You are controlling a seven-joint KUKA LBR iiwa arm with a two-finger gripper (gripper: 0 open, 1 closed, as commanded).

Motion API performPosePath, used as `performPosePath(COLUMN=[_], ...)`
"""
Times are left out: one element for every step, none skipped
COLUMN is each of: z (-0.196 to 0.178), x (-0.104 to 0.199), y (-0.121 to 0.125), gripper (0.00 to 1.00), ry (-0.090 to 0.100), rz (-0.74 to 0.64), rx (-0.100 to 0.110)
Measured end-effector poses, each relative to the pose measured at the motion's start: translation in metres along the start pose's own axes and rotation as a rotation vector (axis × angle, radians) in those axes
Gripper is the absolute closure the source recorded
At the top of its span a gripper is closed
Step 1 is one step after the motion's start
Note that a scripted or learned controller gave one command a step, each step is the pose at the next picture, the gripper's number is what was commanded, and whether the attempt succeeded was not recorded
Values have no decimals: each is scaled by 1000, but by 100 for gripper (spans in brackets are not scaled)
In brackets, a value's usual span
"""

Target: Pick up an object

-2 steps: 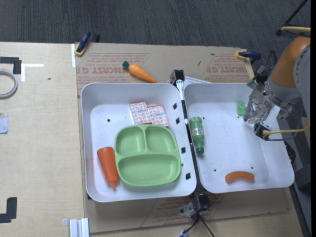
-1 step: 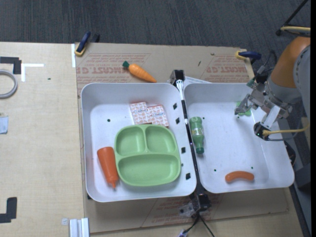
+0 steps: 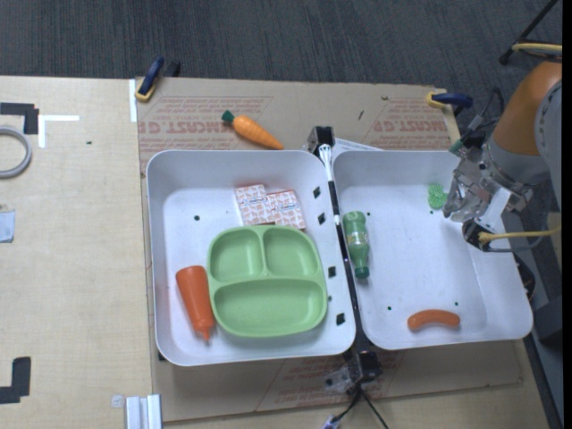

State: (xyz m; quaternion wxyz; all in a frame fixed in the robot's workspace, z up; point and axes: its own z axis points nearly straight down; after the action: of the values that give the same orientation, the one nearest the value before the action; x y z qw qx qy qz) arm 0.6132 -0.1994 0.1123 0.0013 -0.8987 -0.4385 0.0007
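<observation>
The tool (image 3: 466, 206) sits at the far right edge of the right bin (image 3: 500, 311), just beside a small pale green object (image 3: 436, 197) that lies against the bin's right wall near its far corner. How far the tool is open cannot be told, nor whether it has hold of anything.

In the right bin, a green bottle (image 3: 357, 243) lies along the left wall, and an orange sausage (image 3: 433, 320) rests near the near edge.

In the left bin (image 3: 165, 239), a green divided plate (image 3: 267, 281) fills the middle, an orange bottle (image 3: 196, 302) lies at its left side, and a patterned packet (image 3: 265, 206) lies just beyond the plate.

A toy carrot (image 3: 254, 130) lies on the surface (image 3: 71, 266) beyond the left bin's far edge.
</observation>
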Motion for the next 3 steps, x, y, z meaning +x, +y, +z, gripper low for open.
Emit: performPosePath(z=[0,20,10], x=[0,21,21], y=[0,10,11], gripper=[0,0,100], ry=[0,-1,-1], rz=[0,-282,-281], rx=[0,-4,-5])
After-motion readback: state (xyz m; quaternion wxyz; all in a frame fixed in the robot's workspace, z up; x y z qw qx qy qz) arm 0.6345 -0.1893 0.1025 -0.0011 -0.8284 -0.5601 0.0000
